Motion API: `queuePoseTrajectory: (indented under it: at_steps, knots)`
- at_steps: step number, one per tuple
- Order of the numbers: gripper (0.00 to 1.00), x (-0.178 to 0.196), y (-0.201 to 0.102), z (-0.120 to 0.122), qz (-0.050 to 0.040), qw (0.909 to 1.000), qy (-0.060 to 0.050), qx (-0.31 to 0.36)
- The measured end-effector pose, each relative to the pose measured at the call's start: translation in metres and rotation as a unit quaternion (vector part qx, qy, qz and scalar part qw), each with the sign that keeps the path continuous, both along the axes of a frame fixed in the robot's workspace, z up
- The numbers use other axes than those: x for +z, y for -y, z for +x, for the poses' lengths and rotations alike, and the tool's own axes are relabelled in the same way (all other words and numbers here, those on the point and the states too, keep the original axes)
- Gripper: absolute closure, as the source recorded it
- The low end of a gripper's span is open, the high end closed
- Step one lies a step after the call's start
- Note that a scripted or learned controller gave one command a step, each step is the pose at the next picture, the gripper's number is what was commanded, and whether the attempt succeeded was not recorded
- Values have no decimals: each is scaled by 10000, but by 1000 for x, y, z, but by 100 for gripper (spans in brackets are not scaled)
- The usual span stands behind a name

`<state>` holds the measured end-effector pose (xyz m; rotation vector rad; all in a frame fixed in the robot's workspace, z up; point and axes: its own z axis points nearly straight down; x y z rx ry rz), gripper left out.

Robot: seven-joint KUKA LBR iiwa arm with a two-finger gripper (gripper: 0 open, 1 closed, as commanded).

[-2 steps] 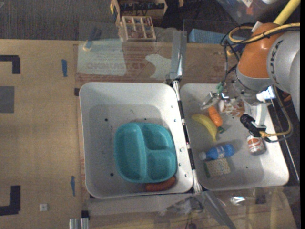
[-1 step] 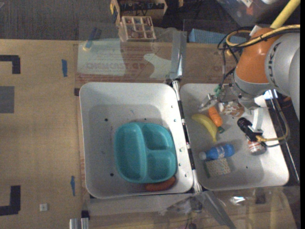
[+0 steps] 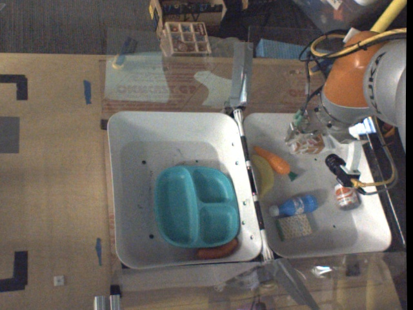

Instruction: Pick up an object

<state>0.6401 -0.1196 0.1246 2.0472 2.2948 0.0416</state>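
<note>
Arm: grey rounded casing, dark lettering on the shell, broad orange band above the wrist. Yellow and black cables loop along it. End effector: small, metallic.

Tan bench top spreads left, black corner marks on it, blue tape strips stuck down. Clear plastic sheet lies behind bins, catching glare. Beyond bench, dark grey floor. Cardboard box sits there, small wooden compartment tray just before it.
</note>
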Motion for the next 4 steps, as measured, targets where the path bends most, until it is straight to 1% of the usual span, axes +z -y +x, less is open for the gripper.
queuePoseTrajectory:
  at_steps: [1, 2, 3, 4]
  knots:
    - [100, 74, -25, 28, 49, 9875, -313, 1541]
    - [100, 27, -15, -50, 38, 9742, -348, 2229]
    - [0, 28, -14, -50, 36, 9743, -343, 2226]
    - [0, -18, -13, -42, 17, 9831, -249, 1814]
